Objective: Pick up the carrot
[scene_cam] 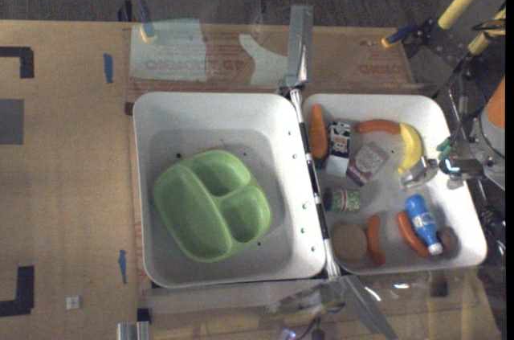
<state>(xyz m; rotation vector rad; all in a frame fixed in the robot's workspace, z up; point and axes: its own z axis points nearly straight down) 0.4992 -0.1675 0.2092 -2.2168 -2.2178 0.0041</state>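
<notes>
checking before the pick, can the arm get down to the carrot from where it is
Probably yes. The carrot lies uncovered along the right bin's left wall, but that wall and the milk carton beside it leave the tool tight room.

The gripper (430, 168) is bare silvery metal, small and angular, glinting where light catches its edges. Directly behind it sits a dark block (466, 166) of brackets and fittings, carrying one small teal-lit spot on its near face. Thin dark cables (459, 101) loop up and back from that block. Further behind, at the frame edge, a rounded patch of the orange band (499, 104) shows, with grey housing just below it.
</notes>
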